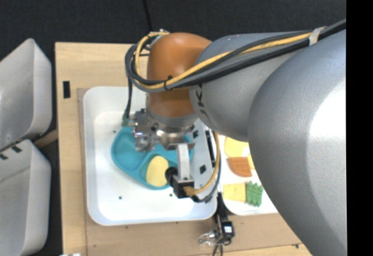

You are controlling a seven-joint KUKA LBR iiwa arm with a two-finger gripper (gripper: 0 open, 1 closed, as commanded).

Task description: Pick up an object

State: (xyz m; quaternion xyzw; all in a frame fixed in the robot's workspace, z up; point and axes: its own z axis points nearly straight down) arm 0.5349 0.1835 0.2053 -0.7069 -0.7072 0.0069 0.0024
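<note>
A turquoise dish-shaped object lies in the left white bin, with a pale yellow round piece resting on its right part. My gripper hangs low right over the turquoise object, its body covering the object's upper right side. The orange wrist band sits above it and the grey arm spreads across the right of the view. The gripper's tips are hidden by its own body.
The right bin is mostly covered by the arm; it holds a yellow piece, an orange piece, a yellow block and a green ridged item. Black cables loop around the wrist. Wooden bench edges frame the bins.
</note>
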